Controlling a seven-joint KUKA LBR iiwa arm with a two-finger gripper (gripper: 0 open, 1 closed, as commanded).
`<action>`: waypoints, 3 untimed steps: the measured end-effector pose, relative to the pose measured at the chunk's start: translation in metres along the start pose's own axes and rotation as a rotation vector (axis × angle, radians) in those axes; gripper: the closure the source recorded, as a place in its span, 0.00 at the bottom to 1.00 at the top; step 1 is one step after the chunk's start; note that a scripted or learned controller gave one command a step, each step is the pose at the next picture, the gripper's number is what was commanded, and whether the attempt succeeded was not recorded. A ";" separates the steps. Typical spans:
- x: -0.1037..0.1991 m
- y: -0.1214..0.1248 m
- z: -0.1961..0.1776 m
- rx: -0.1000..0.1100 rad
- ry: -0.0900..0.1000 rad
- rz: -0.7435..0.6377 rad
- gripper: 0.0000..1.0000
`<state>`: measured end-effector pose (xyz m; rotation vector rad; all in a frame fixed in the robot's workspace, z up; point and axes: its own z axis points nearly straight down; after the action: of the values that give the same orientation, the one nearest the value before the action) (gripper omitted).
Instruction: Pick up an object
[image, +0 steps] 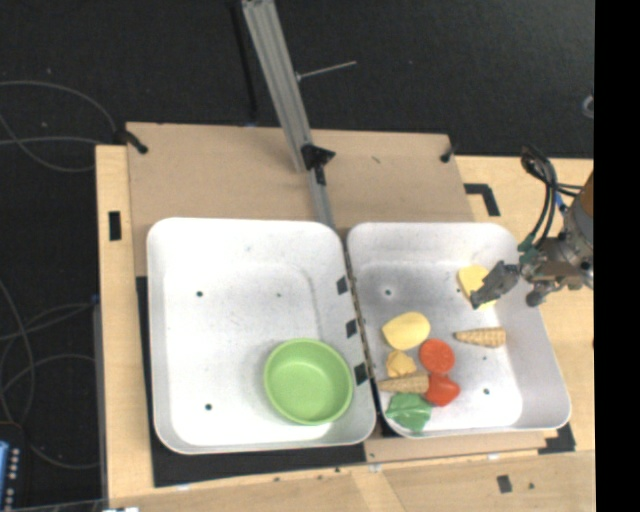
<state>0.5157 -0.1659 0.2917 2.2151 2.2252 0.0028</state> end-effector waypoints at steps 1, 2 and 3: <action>0.000 0.000 0.000 0.000 0.000 0.001 0.00; -0.001 -0.002 0.042 0.005 -0.002 0.006 0.00; -0.002 -0.012 0.093 0.006 -0.001 0.006 0.00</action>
<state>0.5036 -0.1684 0.1986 2.2240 2.2212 -0.0055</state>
